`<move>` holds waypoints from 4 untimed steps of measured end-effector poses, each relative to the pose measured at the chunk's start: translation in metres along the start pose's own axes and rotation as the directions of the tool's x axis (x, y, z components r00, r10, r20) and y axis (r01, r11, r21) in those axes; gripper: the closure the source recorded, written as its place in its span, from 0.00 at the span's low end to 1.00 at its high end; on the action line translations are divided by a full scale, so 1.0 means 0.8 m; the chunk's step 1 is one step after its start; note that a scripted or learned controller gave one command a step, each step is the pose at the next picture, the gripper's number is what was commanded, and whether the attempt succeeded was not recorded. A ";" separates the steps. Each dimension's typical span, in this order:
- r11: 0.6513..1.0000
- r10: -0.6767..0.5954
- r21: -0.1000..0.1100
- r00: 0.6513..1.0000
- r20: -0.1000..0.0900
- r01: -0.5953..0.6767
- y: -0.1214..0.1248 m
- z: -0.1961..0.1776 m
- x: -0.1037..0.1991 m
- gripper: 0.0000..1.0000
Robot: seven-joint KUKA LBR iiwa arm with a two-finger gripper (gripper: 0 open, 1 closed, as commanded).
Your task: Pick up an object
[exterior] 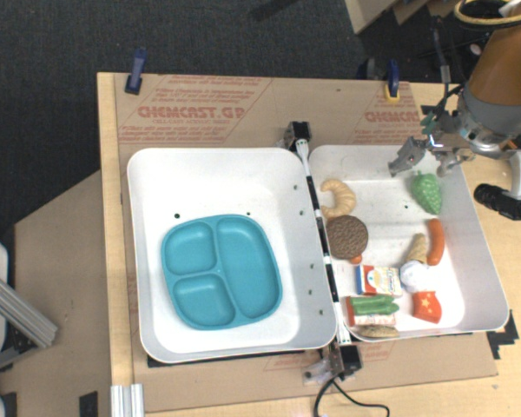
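My gripper [428, 156] hangs over the far right corner of the right bin [369, 168], on the grey arm with its orange band [504, 55]. Its two fingers stand apart, open, with nothing between them. Just in front of it lies a green leafy toy vegetable [427, 193], close under the fingertips but apart from them. Further into the bin lie a tan croissant [337, 196], a round brown patty [346, 235] and an orange sausage [435, 241].
At the right bin's near end crowd a white ball [412, 274], a small printed box [379, 279], a red piece [426, 306] and a green stick [371, 305]. The left bin [143, 181] holds a teal divided plate [221, 270]. A black hinge strip [317, 224] divides the bins.
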State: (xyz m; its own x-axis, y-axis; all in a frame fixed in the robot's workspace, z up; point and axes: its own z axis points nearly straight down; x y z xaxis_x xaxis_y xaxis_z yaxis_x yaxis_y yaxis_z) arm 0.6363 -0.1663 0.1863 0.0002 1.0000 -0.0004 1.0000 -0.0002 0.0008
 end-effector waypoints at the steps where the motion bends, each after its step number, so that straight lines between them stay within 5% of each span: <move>1: 1.000 0.004 0.009 1.000 -0.005 -0.004 -0.025 0.117 -0.065 0.00; 3: 1.000 -0.005 0.001 1.000 -0.010 0.005 -0.098 0.126 -0.065 0.00; 4: 1.000 -0.002 -0.004 1.000 -0.001 0.002 -0.096 0.112 -0.070 1.00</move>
State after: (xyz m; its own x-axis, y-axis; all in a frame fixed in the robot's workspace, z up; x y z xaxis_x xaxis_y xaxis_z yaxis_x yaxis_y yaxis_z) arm 0.5593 -0.2226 0.0970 -0.0022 1.0000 0.0003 1.0000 0.0022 0.0050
